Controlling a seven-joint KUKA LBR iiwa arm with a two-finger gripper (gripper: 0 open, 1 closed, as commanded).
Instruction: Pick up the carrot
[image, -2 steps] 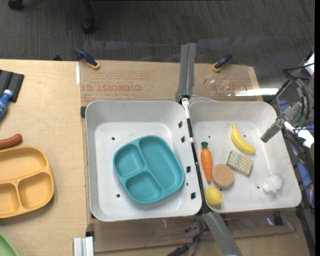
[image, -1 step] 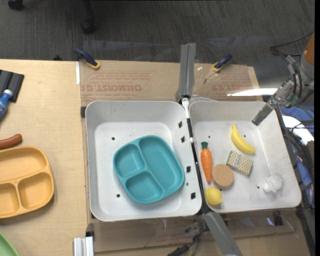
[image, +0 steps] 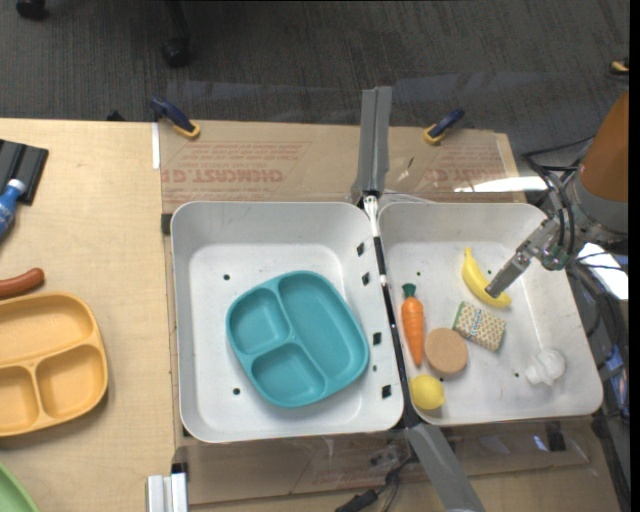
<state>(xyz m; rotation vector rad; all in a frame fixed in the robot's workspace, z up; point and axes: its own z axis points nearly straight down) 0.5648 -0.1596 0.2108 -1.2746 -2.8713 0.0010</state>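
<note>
Two white bins fill mid-frame; the carrot (image: 412, 322) lies untouched at the right bin's (image: 560, 400) left edge. Right of it, the gripper (image: 497, 288) sits at the banana (image: 477, 275); whether it grasps anything, I cannot tell.

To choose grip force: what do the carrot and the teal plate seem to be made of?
The carrot looks like moulded plastic toy food: uniform orange, smooth, with a small green top. The teal plate also looks like plastic, matte to slightly glossy, with three moulded compartments and rounded edges. Neither can be confirmed by sight alone.
</note>
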